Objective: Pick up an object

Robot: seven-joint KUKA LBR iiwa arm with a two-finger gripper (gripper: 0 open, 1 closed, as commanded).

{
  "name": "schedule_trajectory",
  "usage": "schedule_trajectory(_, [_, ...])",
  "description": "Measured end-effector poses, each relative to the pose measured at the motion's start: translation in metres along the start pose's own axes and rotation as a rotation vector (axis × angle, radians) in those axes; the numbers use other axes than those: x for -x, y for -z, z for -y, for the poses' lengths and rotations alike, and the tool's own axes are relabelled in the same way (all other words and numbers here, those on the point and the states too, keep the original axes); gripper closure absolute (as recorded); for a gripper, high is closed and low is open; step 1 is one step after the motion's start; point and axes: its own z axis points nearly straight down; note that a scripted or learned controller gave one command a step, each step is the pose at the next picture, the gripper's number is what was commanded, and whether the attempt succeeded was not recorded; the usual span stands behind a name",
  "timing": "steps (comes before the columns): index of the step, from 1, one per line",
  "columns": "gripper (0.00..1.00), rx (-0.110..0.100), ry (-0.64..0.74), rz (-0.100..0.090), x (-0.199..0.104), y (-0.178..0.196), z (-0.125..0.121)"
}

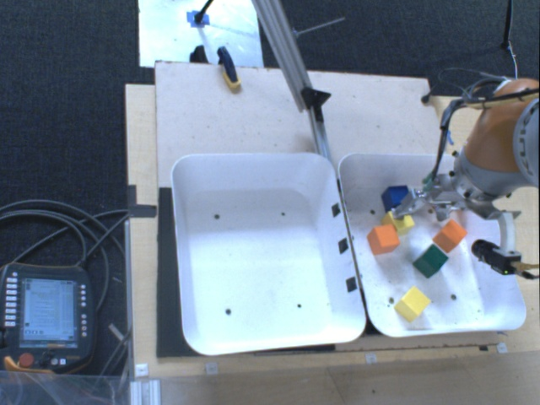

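The small yellow block [402, 222] lies in the right bin [489, 315], touching the near side of the blue cube [394, 197] and just beside the orange cube [383, 238], close to the bin's left wall; the pincer [419, 199] hangs just right of the blue cube and above the yellow block, and whether its fingers stand apart or together I cannot tell. Further right sit a second orange cube [450, 234] and a green cube [430, 261], almost touching one another, and nearer the front a larger yellow cube [413, 303] stands alone with bare white floor around it. The blocks crowd the far and middle part of this bin, leaving open room along its near rim. The left bin [253, 327] touches the right bin along their shared edge. Both rest on the pale table [253, 108], with a handheld control pad [44, 315] and cables off to the left on dark carpet
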Motion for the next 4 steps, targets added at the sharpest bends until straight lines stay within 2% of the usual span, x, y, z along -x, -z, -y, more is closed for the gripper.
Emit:
schedule_trajectory(1, [1.0, 0.006, 0.002, 0.003, 0.001, 0.014, -0.002])
schedule_trajectory(2, [1.0, -0.002, 0.001, 0.006, -0.008, 0.069, 0.001])
schedule_trajectory(3, [1.0, -0.004, 0.001, 0.005, -0.007, 0.098, -0.001])
schedule_trajectory(4, [1.0, -0.008, 0.006, 0.002, -0.057, 0.093, 0.002])
